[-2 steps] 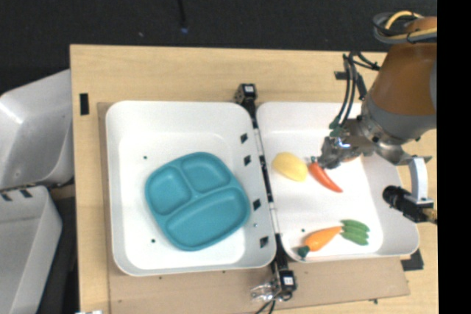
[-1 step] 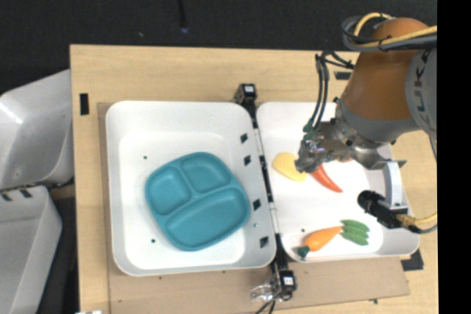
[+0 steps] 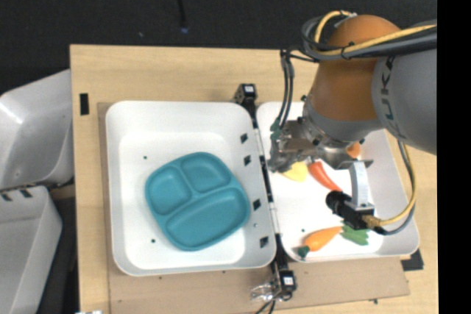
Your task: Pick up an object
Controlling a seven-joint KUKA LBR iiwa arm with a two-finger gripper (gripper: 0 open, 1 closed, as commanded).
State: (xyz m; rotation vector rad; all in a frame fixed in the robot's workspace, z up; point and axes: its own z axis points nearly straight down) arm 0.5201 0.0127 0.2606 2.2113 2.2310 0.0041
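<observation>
Orange band and grey wrist of the arm (image 3: 353,77) sit highest, closest to the lens, hanging over the right bin (image 3: 394,243) and hiding much of it.

Gripper (image 3: 285,154) is low at the bin's left wall, beside the divider. Whether it is released or clenched: cannot tell, the wrist body covers it.

Candidates in the right bin: yellow piece (image 3: 296,172) just beside the gripper, possibly touching; red pepper (image 3: 321,173) next to that; toy carrot (image 3: 321,238) nearer the front edge, well apart from the gripper.

Left bin (image 3: 125,158) holds a blue divided plate (image 3: 196,199), lying flat.

Progress (judgement): nothing visibly lifted. Every item appears to rest on a bin floor. Arm is down at picking height by the yellow piece, so this looks like the grasp attempt itself. Closing, lifting and proving a hold are all left.
</observation>
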